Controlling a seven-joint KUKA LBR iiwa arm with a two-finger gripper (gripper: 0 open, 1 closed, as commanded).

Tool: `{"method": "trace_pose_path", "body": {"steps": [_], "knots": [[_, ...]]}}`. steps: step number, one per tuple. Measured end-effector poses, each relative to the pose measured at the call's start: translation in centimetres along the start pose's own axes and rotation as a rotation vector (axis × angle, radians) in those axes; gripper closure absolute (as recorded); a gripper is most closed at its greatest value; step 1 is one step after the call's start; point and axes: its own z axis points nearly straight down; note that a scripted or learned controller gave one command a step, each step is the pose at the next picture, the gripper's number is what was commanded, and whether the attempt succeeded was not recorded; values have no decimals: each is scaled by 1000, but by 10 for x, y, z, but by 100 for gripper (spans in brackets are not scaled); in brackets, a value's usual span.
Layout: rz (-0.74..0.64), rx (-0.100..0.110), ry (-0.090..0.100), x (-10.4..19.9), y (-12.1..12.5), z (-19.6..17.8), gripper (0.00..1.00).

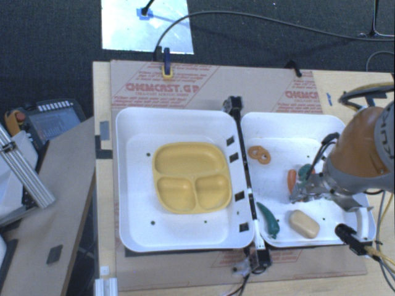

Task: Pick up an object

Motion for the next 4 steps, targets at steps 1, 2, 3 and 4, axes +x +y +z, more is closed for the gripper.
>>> {"method": "trace_pose_path", "body": {"steps": [1, 2, 3, 4], "knots": [[-4, -5, -2, 7, 2, -61, 100], [-3, -5, -3, 4, -1, -124, 100], [-3, -2, -2, 3, 1, -140, 100], [-7, 1, 1, 56, 5, -129, 100]]}}
